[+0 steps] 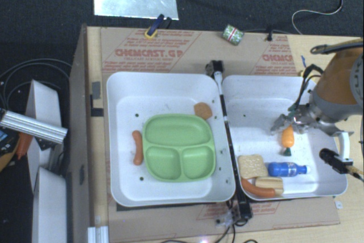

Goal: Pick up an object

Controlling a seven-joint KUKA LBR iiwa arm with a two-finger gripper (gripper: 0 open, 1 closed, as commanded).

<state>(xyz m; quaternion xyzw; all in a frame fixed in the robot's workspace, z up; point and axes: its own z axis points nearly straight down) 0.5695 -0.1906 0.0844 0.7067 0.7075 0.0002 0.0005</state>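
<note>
In the right white bin point(267, 88), nearest: hot dog in bun point(263, 186), blue plastic bottle point(286, 169), tan cracker point(251, 165). Farther: small orange carrot point(288, 137), touched by the two-finger gripper point(287, 124); jaw state cannot be told. Left bin point(122, 99): green divided tray point(180, 147).

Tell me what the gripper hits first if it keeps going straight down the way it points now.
Most likely the orange carrot, lying just beneath the gripper in the right bin. Height above it is hard to judge from this slanted view.
</note>
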